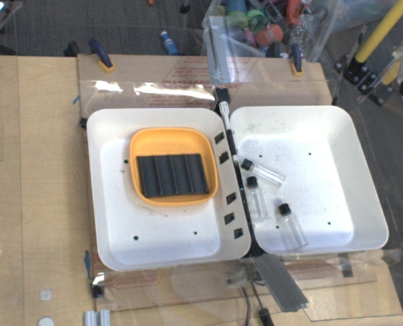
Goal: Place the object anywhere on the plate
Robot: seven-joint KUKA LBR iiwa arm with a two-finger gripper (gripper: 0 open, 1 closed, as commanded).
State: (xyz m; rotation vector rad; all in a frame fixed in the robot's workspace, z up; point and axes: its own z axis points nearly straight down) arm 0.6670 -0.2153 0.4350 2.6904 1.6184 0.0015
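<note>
Object placement status: a black rectangular block (172,174) is lying flat on the orange plate (170,136). Its top face is showing four parallel raised ribs running near to far, and its surface is looking matte and dark. The block is sitting inside the plate's rim, covering most of the plate's floor, with its long side running left to right.

The plate is resting in the left bin (160,243), toward that bin's far half. The right bin (323,134) is holding three clear vials with black caps: one (262,172) is lying near the bin's left wall, a second (257,199) is lying just nearer than it, and a third (291,224) is lying toward the near edge. Both bins are sitting side by side on the bench (31,182).

End effector state: the view is giving no basis for telling open from closed.
</note>
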